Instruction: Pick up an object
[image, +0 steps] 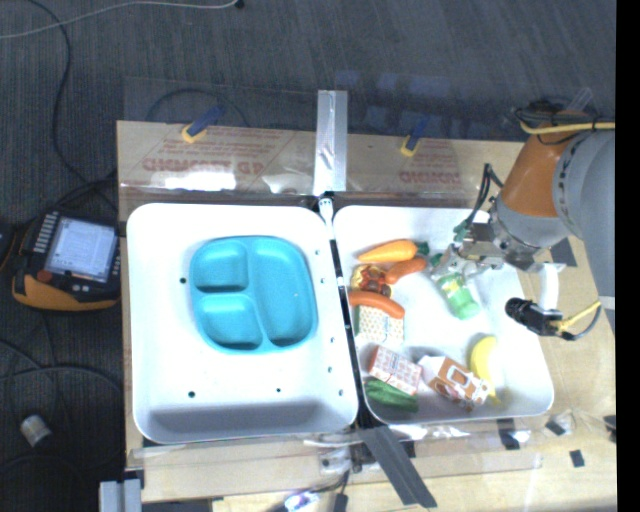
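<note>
Green bottle (459, 297): it lies in the right bin, in the upper middle part, tilted, with its pale cap end toward the gripper.
Gripper (463, 262): it is low over the right bin, just at the upper end of the green bottle; I cannot tell if it touches the bottle, and I cannot tell its state from here.
Arm (560, 195): grey, with the orange band, it comes in from the right over the bin's far right corner.
Carrots (388, 251): two orange pieces lie near the top left of the right bin, left of the gripper, one just under the other.
Sausage (375, 300): an orange-red piece lies below the carrots, near the wall between the bins.
Banana (483, 356): yellow, it lies below the bottle, toward the right wall.
Boxes (396, 369): small printed packs lie along the lower part of the right bin, with a green piece (392, 396) at the near wall.
Right bin (535, 395): white, shallow, it holds all these things.
Left bin (160, 390): white, beside the right one; a blue tray (252, 292) with three compartments lies in its middle.
Handheld device (70, 260): with a screen and orange edge, it lies on the floor left of the bench.
</note>
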